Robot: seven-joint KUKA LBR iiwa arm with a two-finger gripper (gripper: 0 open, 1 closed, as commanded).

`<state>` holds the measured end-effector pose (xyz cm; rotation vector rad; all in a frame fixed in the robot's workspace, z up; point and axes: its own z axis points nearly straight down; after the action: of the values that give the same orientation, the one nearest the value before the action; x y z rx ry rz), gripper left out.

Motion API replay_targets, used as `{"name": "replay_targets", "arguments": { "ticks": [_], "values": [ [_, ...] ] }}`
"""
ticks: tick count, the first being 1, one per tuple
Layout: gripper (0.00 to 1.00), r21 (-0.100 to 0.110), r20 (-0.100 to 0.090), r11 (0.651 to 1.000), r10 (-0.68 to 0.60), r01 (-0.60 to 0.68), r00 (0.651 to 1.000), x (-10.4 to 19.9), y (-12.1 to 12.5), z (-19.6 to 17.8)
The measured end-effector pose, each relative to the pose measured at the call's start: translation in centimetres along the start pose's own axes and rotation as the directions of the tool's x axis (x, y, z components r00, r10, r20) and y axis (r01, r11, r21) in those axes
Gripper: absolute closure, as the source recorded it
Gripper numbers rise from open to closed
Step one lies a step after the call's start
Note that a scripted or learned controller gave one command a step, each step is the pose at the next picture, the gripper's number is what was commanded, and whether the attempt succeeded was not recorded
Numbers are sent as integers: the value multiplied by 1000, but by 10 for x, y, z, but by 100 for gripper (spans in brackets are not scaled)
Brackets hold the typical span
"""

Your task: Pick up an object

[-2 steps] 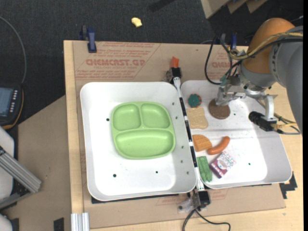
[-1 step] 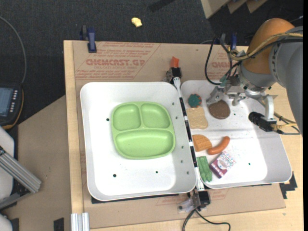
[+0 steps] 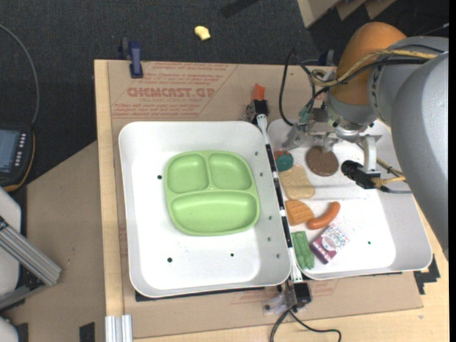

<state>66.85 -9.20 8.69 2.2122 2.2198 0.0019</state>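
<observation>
The jaws (image 3: 329,142), whose state I cannot tell, hang over the right bin (image 3: 399,251) just above the brown disc (image 3: 322,162), while the orange sausage (image 3: 323,214) lies nearer the camera, its long axis slanting.

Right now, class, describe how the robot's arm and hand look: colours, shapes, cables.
The arm is a thick, rounded grey casing with a glossy orange band above the wrist. Below it sits a metallic hand with pale fingers. Thin black and yellowish cables loop beside the wrist.
</observation>
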Motion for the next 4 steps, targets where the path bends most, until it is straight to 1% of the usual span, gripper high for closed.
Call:
{"name": "replay_targets", "arguments": {
  "ticks": [1, 2, 3, 4],
  "values": [
    [0, -2, -2, 1000, 3, -3, 1000, -2, -24, -2],
    [0, -2, -3, 1000, 3, -3, 1000, -7, -20, -1],
    [0, -2, -1, 1000, 6, -6, 1000, -59, 0, 0],
    [0, 1, -1, 1000, 8, -8, 1000, -117, -39, -1]
  ]
}}
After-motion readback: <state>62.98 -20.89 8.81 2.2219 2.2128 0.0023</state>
